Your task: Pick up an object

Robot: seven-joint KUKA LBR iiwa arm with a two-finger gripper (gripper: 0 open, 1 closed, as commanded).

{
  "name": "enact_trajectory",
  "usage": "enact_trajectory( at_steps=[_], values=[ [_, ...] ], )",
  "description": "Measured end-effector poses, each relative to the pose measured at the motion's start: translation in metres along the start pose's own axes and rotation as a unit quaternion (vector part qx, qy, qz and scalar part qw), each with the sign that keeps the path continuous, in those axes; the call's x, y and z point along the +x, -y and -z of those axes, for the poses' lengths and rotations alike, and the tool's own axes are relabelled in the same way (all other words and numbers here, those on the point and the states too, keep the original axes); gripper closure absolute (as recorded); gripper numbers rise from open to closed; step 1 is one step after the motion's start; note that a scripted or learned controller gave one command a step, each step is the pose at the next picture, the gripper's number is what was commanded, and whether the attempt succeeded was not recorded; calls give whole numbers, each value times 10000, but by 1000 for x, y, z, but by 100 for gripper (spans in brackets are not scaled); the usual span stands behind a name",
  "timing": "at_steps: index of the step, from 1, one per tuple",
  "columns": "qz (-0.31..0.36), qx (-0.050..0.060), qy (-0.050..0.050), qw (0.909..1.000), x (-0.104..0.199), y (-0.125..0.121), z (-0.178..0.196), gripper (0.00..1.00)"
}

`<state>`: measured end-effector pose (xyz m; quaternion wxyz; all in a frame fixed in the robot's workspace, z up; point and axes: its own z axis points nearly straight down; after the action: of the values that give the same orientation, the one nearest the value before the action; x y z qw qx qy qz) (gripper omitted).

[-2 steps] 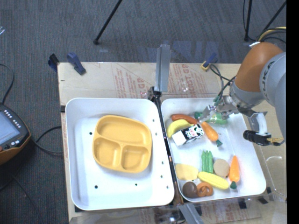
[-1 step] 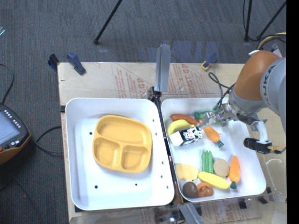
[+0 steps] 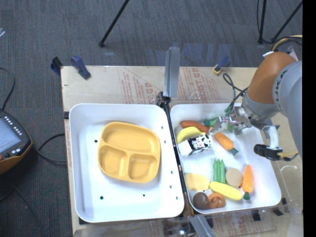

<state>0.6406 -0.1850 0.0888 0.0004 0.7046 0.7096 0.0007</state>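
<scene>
Reaching in from the right, the grey arm with its orange band (image 3: 269, 78) hangs over the back of the right bin (image 3: 274, 181), and its gripper (image 3: 232, 121) sits low near the bin's rear wall; whether it is spread or closed cannot be told from this angle, and nothing can be seen clamped in it.

Toy foods crowd the right bin. Just left of the gripper lie a red sausage (image 3: 193, 125) and a banana (image 3: 186, 133), with something green (image 3: 212, 122) between the sausage and the gripper. A small black-and-white cow-patterned carton (image 3: 199, 143) rests just below the banana, and an orange carrot (image 3: 224, 141) lies tilted beside it, just below the gripper. Toward the front of the bin are a green bean pod (image 3: 218, 171), a round tan cookie-like piece (image 3: 233, 177), a second carrot (image 3: 247, 178) standing along the right side, a pale yellow wedge (image 3: 197, 182), a yellow corn-like piece (image 3: 225, 190), a brown round item (image 3: 200, 200) and a pretzel (image 3: 216, 200).

The left bin (image 3: 84, 191) holds a yellow divided tray (image 3: 130, 152) with three compartments, lying flat near its middle. Both bins rest side by side on the counter (image 3: 113, 85), where a blue clamp (image 3: 79, 66) sits at the far left corner.
</scene>
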Motion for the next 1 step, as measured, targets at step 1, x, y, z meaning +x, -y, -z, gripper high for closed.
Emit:
enact_trajectory(
  at_steps=[1],
  values=[
    [25,-7,1,10000,2,-1,11,100]
  ],
)
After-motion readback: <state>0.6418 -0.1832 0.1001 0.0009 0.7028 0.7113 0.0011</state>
